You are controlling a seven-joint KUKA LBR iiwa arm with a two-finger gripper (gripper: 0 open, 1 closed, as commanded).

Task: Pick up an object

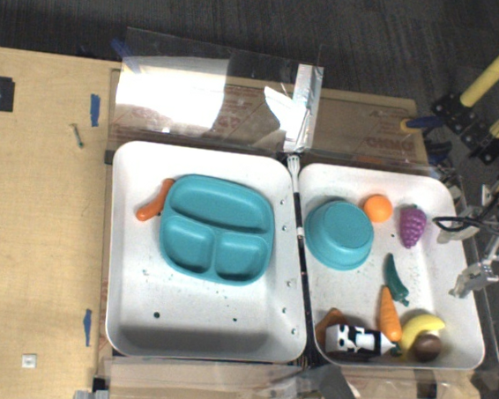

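Starting near the right bin's near wall, on the side the arm enters from, a carrot is found, its long axis running near to far, with a teal bowl beyond, while the gripper's state cannot be told.

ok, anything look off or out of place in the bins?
Mostly tidy. One oddity: an orange carrot-like toy in the left bin is wedged beside the teal divided plate, leaning on its rim. The right bin's toys are bunched in its near corner, apparently undamaged.
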